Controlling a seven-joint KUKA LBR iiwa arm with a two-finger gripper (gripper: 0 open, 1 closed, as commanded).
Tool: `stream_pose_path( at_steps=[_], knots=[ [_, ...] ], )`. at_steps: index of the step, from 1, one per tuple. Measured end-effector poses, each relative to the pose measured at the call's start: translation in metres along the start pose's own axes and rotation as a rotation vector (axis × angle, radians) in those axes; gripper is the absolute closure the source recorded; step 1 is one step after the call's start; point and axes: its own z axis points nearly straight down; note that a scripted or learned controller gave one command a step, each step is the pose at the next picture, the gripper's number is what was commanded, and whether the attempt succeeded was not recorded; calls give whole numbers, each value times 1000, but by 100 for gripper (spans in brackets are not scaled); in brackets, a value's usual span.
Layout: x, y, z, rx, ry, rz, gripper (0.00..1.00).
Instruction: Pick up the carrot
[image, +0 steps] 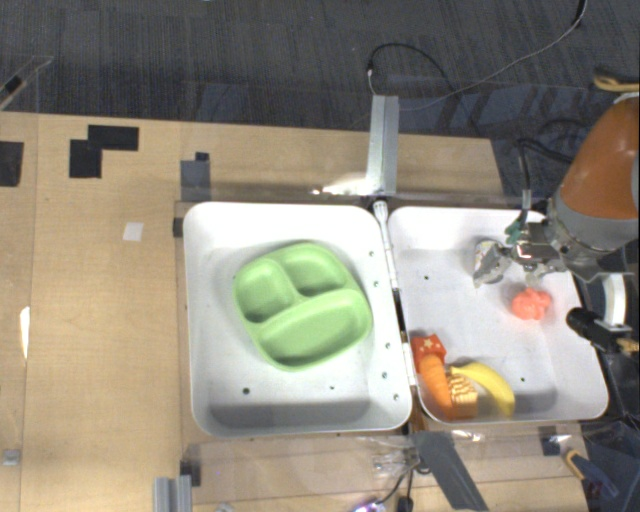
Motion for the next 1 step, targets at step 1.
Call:
stream_pose_path(
  at_steps=[1],
  knots=[
    [16,-73,10,2,0,404,0]
  ],
)
